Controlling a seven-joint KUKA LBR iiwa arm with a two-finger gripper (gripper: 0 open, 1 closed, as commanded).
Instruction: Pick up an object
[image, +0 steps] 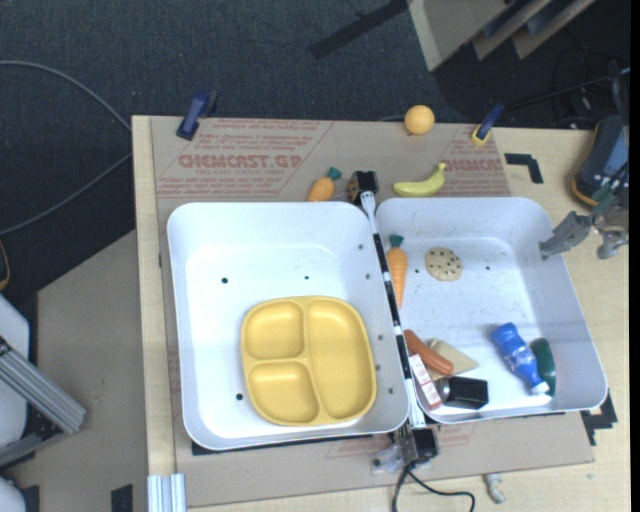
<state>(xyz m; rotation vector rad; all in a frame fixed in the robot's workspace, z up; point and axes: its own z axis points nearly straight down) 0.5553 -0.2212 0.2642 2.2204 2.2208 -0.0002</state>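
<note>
Two shallow white bins are seen side by side on the bench. The left bin (200, 300) is taken up largely by a yellow divided plate (308, 358), lying flat toward its near half, with bare floor left along the far and left walls.

The right bin (570, 300) holds the loose things. A carrot (397, 272) is laid against the shared wall, its long axis running far to near, its green top toward the far side. A cookie (443, 264) lies flat just beside it. Near the front corner by the shared wall, a hot dog (424, 352), a tan wedge (455, 357) and a black block (466, 391) are crowded together, touching or nearly so. A blue bottle (518, 357) is set well apart from them, its long axis slanting from far-left to near-right, with a dark green item (544, 362) just beside it on the right. The middle and far-right floor of this bin is open.

The gripper (585, 238) is seen over the right bin's far-right rim, at the view's right edge. Its two fingers are spread apart, and nothing is held between them.

Outside the bins, on the far bench, a banana (420, 183), an orange ball (420, 120) and a small orange carrot-like piece (322, 188) are seen.
</note>
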